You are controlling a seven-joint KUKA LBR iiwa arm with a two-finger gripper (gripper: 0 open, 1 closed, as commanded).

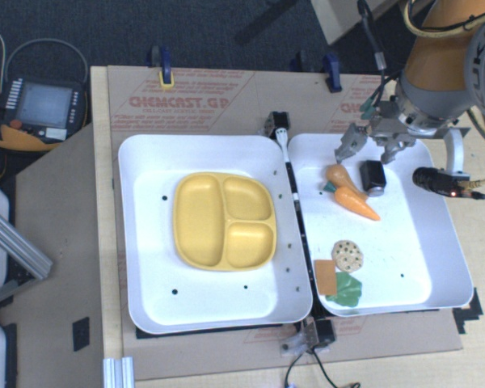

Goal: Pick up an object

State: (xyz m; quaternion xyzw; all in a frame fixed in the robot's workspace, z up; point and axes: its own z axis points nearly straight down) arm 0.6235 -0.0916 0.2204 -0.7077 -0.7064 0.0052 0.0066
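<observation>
A yellow divided plate (225, 220) sits in the left bin (145, 241). In the right bin (420, 249), the carrot (353, 196) lies diagonally, tip pointing near-right, leafy end far-left. Above it the gripper (373, 145) hangs with fingers spread, holding nothing.

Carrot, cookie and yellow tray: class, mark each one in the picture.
carrot (354, 200), camera view, middle of its orange body.
cookie (347, 255), camera view, centre of its speckled face.
yellow tray (224, 220), camera view, ridge where its three compartments meet.

Yellow divided plate (224, 221) in left bin (137, 241); handheld screen (44, 107) off-bench
</observation>
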